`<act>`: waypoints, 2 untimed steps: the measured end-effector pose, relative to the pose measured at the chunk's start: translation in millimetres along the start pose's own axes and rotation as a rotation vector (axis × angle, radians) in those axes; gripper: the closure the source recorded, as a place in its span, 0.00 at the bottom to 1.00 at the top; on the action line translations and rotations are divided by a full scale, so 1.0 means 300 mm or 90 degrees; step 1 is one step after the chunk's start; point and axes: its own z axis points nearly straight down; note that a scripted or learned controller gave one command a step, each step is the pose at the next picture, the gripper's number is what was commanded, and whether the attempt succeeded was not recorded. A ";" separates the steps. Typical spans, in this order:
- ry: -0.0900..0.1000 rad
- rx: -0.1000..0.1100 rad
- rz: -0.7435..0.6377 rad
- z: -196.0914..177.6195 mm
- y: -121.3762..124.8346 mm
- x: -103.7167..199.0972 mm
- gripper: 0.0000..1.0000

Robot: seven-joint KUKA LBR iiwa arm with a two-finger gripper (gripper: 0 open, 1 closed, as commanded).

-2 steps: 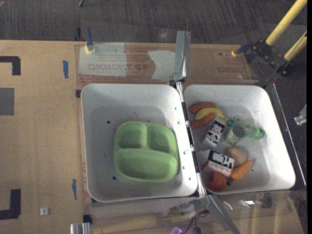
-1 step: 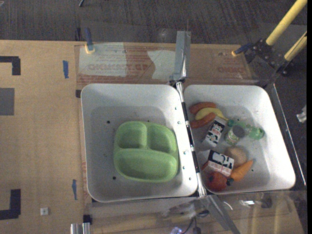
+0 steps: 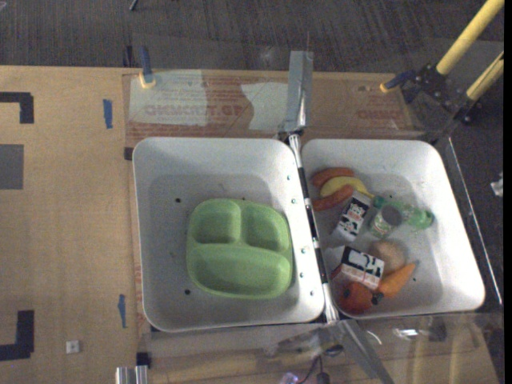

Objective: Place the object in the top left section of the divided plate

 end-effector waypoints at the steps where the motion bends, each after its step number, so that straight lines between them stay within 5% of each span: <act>1: -0.003 -0.003 -0.001 -0.037 0.005 -0.003 1.00; 2: -0.007 -0.006 -0.001 -0.074 0.009 -0.007 1.00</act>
